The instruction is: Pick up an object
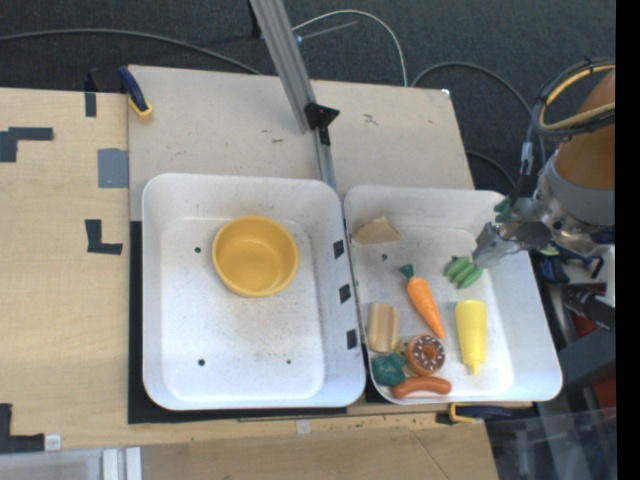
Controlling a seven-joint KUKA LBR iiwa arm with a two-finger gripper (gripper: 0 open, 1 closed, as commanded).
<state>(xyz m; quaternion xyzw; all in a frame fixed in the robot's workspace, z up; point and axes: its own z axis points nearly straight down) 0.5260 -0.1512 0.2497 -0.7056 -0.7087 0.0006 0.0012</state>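
Note:
The right bin (520, 368) holds several toy foods: a green pea pod (463, 271), an orange carrot (425, 304), a yellow corn cob (471, 334), a tan wedge (375, 231), a bread piece (382, 326), a donut (427, 353), a dark green piece (388, 370) and a red sausage (422, 387). My gripper (493, 243) reaches in from the right over the bin's upper right part, its tip just right of and above the pea pod. Nothing shows between its fingers.
The left bin (165, 358) holds a yellow bowl (256, 256). A grey metal pole (290, 58) slants down to the gap between the bins. Cables lie on the dark floor at the back. A yellow-blue clamp (135, 93) sits at the board's far left corner.

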